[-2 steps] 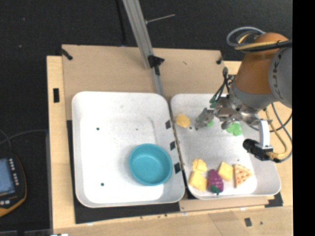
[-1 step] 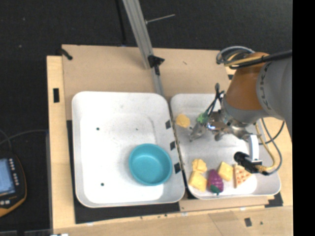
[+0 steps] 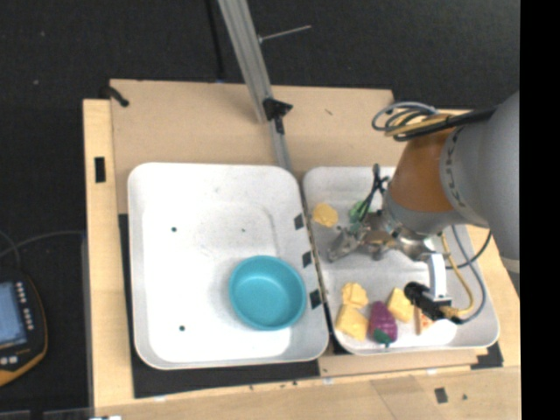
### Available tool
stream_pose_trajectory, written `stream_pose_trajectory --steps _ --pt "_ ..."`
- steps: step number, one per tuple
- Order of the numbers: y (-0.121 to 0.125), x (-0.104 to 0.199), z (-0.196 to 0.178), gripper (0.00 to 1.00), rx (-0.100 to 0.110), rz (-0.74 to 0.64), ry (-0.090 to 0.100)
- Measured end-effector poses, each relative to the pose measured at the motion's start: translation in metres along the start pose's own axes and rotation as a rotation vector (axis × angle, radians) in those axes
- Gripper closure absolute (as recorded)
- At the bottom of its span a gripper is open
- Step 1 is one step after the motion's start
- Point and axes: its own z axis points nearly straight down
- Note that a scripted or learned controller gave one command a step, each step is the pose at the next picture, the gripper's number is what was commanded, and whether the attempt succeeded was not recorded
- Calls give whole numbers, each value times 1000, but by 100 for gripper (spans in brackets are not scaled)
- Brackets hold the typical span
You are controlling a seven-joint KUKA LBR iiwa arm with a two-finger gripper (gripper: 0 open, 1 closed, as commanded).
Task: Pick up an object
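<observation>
White bins sit side by side on the bench (image 3: 105,234), and the arm (image 3: 437,178) is down over the right bin (image 3: 337,182), orange band catching the light above the wrist. Gripper (image 3: 343,245) is low near that bin's left wall, its dark metal tips pointing left toward the divider. From up here the tips are a blur of grey against the white floor, so I cannot tell how wide they stand, and I see no object between them.

Just above the tips, a small yellow piece (image 3: 325,214) lies close to the wall, apart from the gripper. Something green (image 3: 362,206) shows beside the wrist. Toward the near edge of the same bin there's a cluster: a yellow block (image 3: 353,311), a purple toy (image 3: 381,321) touching its right side, another yellow chunk (image 3: 400,304) just beyond, and an orange sliver (image 3: 417,322) near the cables.

Over in the left bin (image 3: 175,199), a blue bowl (image 3: 267,292) sits upright in the near right corner, well apart from the gripper.
</observation>
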Motion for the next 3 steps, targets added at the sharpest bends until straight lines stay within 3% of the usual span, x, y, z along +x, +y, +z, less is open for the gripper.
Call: stream_pose_trajectory --steps 1,3 --pt "2 0 -14 100 -6 5 3" --pt "8 -2 -123 100 -12 -4 1"
